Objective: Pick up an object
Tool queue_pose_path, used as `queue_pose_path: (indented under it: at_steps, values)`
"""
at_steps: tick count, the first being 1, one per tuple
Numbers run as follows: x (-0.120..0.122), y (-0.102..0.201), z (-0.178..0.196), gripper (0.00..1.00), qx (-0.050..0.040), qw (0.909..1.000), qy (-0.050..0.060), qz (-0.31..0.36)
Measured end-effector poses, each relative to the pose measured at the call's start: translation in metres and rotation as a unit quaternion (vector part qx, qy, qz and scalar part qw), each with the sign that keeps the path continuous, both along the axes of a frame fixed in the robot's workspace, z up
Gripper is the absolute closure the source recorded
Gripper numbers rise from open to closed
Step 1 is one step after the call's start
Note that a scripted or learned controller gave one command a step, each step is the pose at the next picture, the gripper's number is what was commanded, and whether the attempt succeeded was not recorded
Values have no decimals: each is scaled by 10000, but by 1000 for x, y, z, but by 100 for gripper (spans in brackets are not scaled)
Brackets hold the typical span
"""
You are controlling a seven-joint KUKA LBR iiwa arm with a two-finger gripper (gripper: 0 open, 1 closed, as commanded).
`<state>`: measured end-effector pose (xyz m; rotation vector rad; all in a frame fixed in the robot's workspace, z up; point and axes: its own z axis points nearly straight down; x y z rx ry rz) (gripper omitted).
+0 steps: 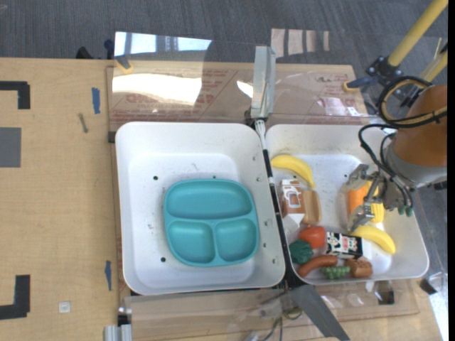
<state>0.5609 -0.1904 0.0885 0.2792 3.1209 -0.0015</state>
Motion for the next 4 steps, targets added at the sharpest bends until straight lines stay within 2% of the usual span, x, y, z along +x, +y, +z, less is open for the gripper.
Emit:
queue_pose_path:
  at_steps: [1, 2, 3, 4]
  values:
    - [5, 0, 14, 100, -21, 10000, -69, 9]
    - [10, 76, 118, 100, 18, 9949, -35, -1012]
    - [-37, 22, 34, 100, 8, 9962, 50, 872]
    - [-72, 98, 114, 100, 3, 9967, -20, 806]
